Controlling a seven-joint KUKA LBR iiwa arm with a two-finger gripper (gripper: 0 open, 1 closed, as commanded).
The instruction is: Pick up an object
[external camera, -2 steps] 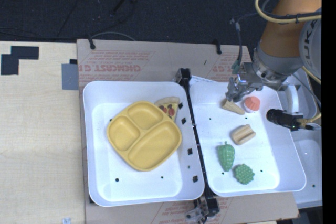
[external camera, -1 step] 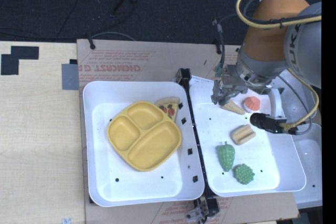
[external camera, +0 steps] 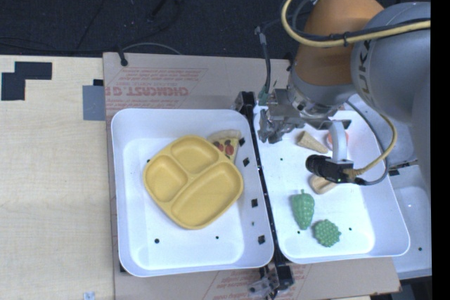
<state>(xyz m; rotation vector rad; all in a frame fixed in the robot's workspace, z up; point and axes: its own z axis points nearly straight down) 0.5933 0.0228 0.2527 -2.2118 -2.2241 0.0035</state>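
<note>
Wooden bench (external camera: 49,186), two white bins. My gripper (external camera: 271,128) low at right bin's (external camera: 394,239) back left corner, grip state unreadable. Candidate green berry (external camera: 303,209) lies near bin front, untouched. Pick not yet made.

Two white bins: left bin (external camera: 133,221), right bin (external camera: 383,221). One yellow divided plate (external camera: 193,181). One pizza slice toy (external camera: 226,144). Two green bumpy toy pieces (external camera: 303,209) (external camera: 326,232). Two tan wedge pieces (external camera: 311,142) (external camera: 321,184).
</note>
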